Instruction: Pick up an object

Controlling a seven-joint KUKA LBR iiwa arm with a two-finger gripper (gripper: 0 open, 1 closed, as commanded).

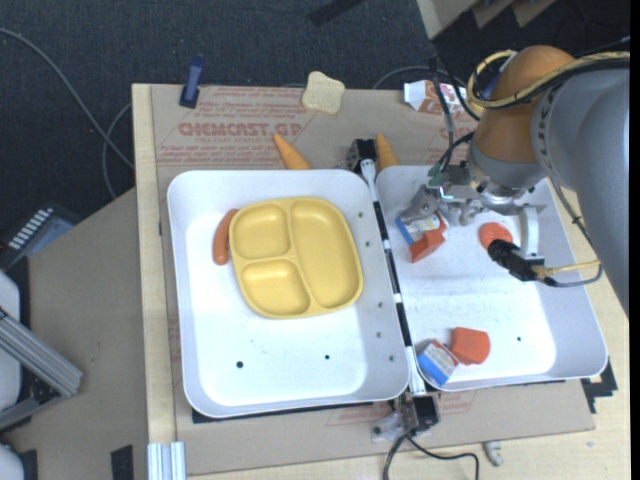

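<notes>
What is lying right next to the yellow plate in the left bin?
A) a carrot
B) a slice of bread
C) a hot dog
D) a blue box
C: a reddish hot dog lies along the left edge of the yellow divided plate inside the left bin.

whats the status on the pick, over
Claw down in right bin, over blue-and-orange box. Grip unclear. Orange piece beside it, arm's cable draped close.
</notes>
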